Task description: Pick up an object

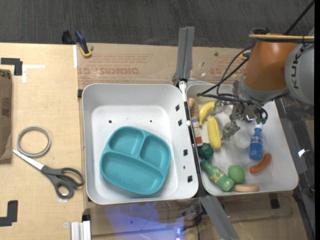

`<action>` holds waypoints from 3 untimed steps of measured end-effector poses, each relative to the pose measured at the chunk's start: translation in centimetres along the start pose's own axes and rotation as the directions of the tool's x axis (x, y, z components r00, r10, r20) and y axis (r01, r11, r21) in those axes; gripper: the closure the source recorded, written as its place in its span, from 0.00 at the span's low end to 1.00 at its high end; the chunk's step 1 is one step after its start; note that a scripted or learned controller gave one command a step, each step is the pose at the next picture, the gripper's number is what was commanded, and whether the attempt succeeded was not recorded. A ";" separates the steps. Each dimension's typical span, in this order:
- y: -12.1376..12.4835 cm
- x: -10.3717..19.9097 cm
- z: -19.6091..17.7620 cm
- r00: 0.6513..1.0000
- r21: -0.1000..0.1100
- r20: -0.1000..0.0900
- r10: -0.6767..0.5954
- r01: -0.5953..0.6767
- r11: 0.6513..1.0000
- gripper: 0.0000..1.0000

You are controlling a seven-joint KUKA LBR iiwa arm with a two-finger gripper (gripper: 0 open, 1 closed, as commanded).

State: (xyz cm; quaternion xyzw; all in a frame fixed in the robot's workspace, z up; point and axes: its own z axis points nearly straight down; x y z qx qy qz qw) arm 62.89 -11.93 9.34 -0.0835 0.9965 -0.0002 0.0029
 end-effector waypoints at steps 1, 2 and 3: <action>0.0 -0.2 -1.1 1.000 0.001 0.008 0.003 -0.003 1.000 1.00; 0.0 -0.2 -1.1 1.000 0.001 0.007 0.003 -0.003 1.000 0.00; 2.4 3.8 0.0 1.000 -0.001 -0.002 0.023 -0.023 1.000 0.00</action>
